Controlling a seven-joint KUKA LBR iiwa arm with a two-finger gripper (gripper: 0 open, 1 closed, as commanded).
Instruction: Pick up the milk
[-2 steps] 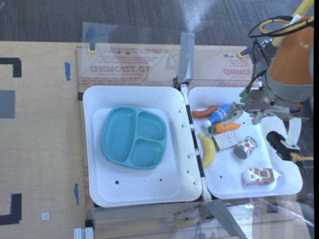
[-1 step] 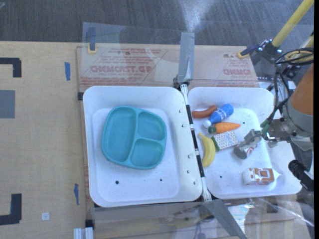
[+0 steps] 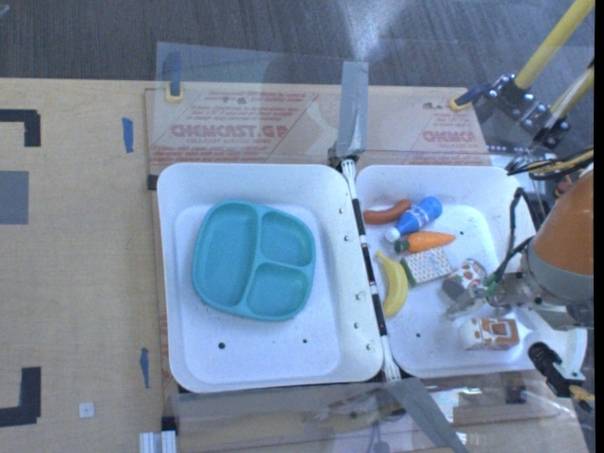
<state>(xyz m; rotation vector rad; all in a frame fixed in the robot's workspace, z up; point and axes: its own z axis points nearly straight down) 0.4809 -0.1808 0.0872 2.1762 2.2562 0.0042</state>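
- The milk carton, judged to be the small white box with brown patches, lay at about 5 o'clock in the right bin, close to the bin's near rim.
- The gripper hung just beside the carton, at its 11 o'clock. Its opening was lost in a grey blur, so wide or narrow could not be told. Nothing was seen held in it.
- Handling, as a judgement: a toy-sized carton, probably light and fairly stiff, with smooth printed faces that could slip. It seemed to lie on its side. The flat opposite walls across its shorter width looked the best hold, and the middle safer than a corner.
- Risk: the bin's rim was near at the carton's 6 o'clock, so room on that side looked tight.
- A second patterned box sat at 12 o'clock from the gripper and looked much alike. Which of the two was the milk was not certain.
- The blue bottle, at 11 o'clock from the gripper, had a white cap, and its contents could not be read.
- The print on the carton was too small to read.
- The arm with its orange band was cut off at the view's 3 o'clock edge and covered part of the bin's right side.
- Cables and wrist hardware crowded the space between the arm and the carton, and the edges there were hard to separate.
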